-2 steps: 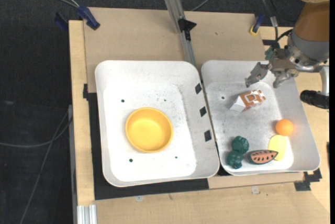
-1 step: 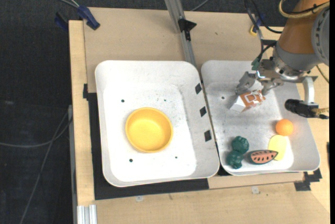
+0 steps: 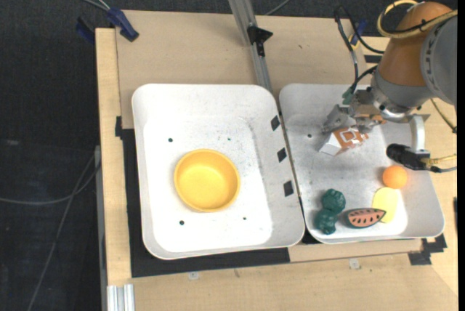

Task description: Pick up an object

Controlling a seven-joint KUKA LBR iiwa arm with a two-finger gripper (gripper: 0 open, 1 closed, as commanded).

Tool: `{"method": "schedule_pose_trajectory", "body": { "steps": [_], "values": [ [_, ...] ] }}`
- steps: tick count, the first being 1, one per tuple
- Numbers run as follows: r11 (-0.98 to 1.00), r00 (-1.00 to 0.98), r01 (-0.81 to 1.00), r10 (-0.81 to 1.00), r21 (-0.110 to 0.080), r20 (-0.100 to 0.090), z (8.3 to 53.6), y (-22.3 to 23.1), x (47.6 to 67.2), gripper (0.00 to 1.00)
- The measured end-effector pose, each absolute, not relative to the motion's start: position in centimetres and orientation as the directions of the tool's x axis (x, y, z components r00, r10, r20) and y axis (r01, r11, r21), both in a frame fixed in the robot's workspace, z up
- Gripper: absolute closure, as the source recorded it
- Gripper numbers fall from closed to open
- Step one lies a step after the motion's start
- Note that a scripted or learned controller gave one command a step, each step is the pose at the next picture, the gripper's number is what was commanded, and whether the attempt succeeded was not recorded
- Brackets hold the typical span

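The gripper hangs low over the right bin, near the worktop's far right; the small white-and-orange box lies directly beneath it; whether the fingers are open, I cannot tell.

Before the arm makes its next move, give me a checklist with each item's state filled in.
1. Pincer over the right bin: ok.
2. White-and-orange box directly under the pincer: ok.
3. Box held between the fingers: cannot tell.
4. Orange ball, watermelon slice, yellow piece and green toy apart from the box: ok.
5. Yellow bowl in the left bin, away from the arm: ok.
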State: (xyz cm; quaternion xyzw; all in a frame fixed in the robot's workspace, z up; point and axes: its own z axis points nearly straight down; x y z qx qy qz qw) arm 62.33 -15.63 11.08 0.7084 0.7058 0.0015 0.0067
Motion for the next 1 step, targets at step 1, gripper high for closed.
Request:
{"method": "schedule_pose_trajectory", "body": {
  "steps": [1],
  "values": [
    [-0.002, 0.003, 0.999, 1.0, 0.041, -0.014, 13.07, -15.63, 62.92, 1.0]
  ]
}}
